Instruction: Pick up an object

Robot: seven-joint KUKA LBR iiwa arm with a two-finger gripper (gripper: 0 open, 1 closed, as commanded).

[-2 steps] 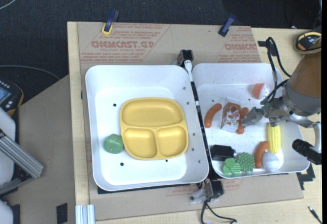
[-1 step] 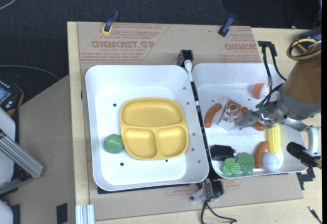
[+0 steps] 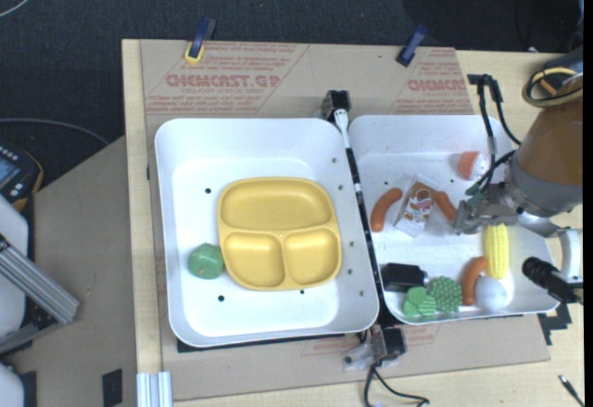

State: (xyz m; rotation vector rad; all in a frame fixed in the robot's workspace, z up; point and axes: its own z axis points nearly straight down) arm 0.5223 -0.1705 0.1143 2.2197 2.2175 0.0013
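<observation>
The gripper (image 3: 466, 215) hovered beside the corn cob (image 3: 498, 250) — jaws' state unclear. The cob looked light, stiff, slightly slippery — best pinched across its middle.

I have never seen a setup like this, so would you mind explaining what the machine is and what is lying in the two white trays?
A single camera looks down at a slant on a bench. The grey and orange robot arm reaches in from the right, its gripper low in the right bin. That bin holds toy food: a sausage, a corn cob, green pieces and a small packet. The left bin holds a yellow divided plate and a green ball. Nothing is visibly held.
</observation>
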